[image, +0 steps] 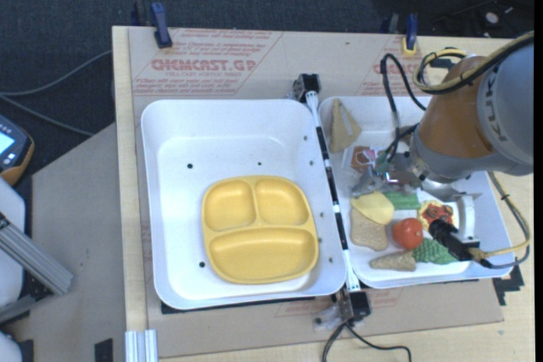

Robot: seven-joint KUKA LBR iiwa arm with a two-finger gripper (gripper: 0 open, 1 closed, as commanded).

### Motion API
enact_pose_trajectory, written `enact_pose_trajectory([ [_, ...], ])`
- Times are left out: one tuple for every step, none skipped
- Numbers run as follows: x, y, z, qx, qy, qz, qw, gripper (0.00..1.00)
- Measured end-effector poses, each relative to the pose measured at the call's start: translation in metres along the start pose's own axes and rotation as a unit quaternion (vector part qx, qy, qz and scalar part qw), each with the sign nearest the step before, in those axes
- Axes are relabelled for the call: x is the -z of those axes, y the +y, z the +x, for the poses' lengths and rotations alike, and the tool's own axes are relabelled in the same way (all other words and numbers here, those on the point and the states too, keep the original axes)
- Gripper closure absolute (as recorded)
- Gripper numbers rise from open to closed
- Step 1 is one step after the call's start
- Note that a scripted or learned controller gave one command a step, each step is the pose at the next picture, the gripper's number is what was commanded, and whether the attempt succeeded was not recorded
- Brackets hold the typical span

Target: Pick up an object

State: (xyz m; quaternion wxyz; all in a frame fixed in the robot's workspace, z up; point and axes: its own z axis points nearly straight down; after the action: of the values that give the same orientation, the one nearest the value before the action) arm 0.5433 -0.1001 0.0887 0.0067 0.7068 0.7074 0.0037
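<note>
The right bin holds several toy foods. A tan bread wedge lies at its far left, with a small brown and red piece below it. Nearer the front are a pale yellow piece, a bread slice, a red tomato, a green leafy piece, a tan cracker and a red and yellow piece. My gripper hangs low over the middle of this bin, just above the yellow piece and beside the brown and red piece. The arm hides the bin's far right part.
The left bin holds a yellow divided plate. A black clamp and a rail join the two bins. Blue clips sit at the bench's back edge. Cables trail behind the arm.
</note>
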Motion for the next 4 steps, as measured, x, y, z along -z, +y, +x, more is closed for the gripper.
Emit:
enact_pose_trajectory([
  [0.001, -0.018, 0.002, 0.000, -0.001, -0.001, 1.0000, 0.00],
  [0.002, -0.037, 0.001, 0.000, 0.000, -0.002, 1.0000, 0.00],
  [0.002, -0.051, 0.006, -0.001, -0.002, -0.003, 1.0000, 0.00],
  [-0.004, 0.021, -0.003, 0.001, 0.001, 0.004, 1.0000, 0.00],
])
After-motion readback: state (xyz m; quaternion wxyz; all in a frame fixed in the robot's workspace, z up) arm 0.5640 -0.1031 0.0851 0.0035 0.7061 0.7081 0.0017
